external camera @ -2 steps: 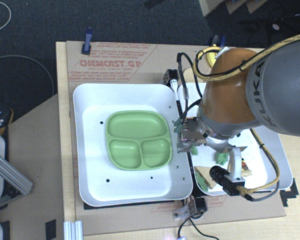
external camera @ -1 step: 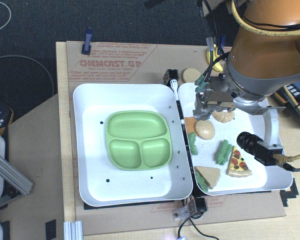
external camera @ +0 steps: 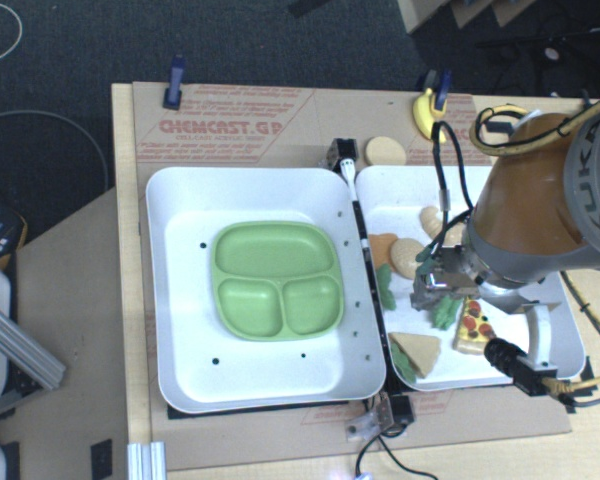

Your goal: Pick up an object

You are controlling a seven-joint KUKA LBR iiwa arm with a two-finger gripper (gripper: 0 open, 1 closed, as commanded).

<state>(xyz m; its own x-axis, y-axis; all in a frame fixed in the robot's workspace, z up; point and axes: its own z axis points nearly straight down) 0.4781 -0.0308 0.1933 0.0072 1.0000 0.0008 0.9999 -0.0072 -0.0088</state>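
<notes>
Two shallow white bins side by side on a bench: left bin (external camera: 170, 268) holding a green divided tray (external camera: 277, 278) at its centre, right bin (external camera: 405, 183) crowded with toy food. Reaching in from 3 o'clock, a grey arm with an orange band (external camera: 525, 193), bulk of it covering the middle and 3 o'clock part of the right bin. Gripper (external camera: 432, 286) low over the bin's centre, metal fingers pointing toward 9 o'clock; whether open or closed, cannot tell from this slant, and nothing plainly seen between them.

Around the gripper, by the clock: at 11 o'clock, a pale round piece (external camera: 406, 257), touching or nearly touching an orange piece (external camera: 382, 246) just beyond it. At 9 o'clock, a green bean-like strip (external camera: 384, 288) lying along the bin's left wall. At 5 o'clock, just beside the fingers, a darker green piece (external camera: 445, 313), too hidden to say whether touching. Further toward 5 o'clock, a pizza slice (external camera: 471, 328). At 7 o'clock, a tan wedge on green (external camera: 416, 350) near the bin's lower rim. At 12 o'clock, another pale lump (external camera: 432, 218), partly behind a black cable (external camera: 442, 178).
</notes>
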